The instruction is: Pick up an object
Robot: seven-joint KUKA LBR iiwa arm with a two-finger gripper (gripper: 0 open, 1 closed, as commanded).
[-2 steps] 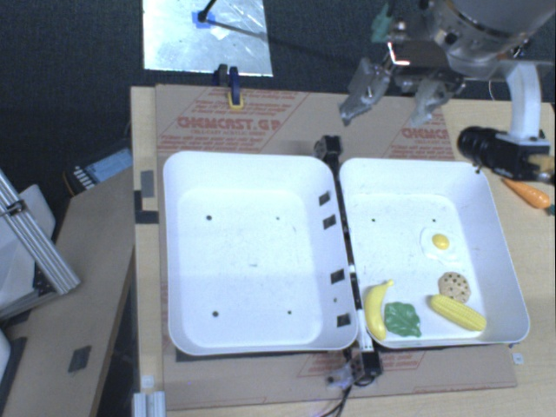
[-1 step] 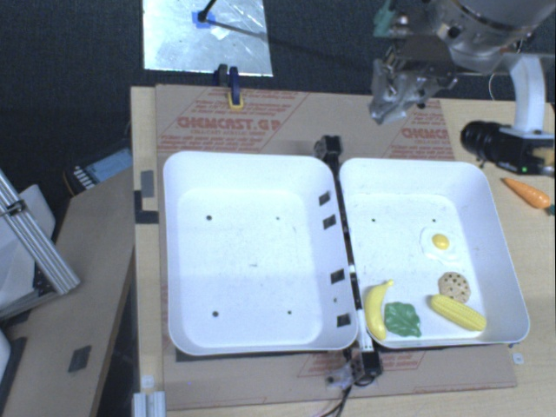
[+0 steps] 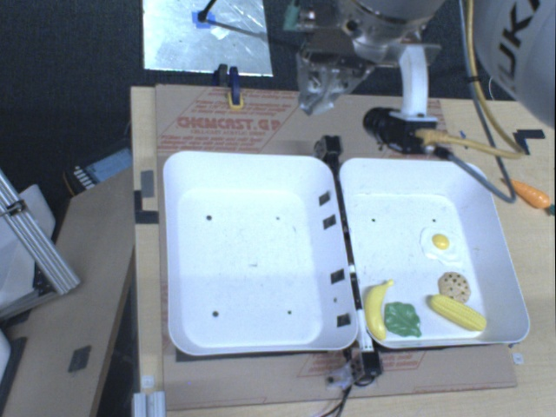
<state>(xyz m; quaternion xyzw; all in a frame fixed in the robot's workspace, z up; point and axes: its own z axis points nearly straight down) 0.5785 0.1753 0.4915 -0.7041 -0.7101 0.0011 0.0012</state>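
Observation:
My gripper [image 3: 320,94] hangs high above the bench's far edge, over the gap behind the two bins, with nothing seen between its fingers. In the right bin [image 3: 486,224] lie a fried egg [image 3: 440,243], a round cookie [image 3: 453,285], a yellow corn cob [image 3: 457,313], a green leafy piece [image 3: 402,319] and a yellow banana [image 3: 376,309]. All of these sit in the near half of that bin, far below and in front of the gripper.
The left bin [image 3: 174,233] stands beside the right one, with black clips [image 3: 334,224] along the shared rim. A shiny metal sheet [image 3: 207,23] lies at the back left. An orange-handled tool [image 3: 532,195] rests right of the bins.

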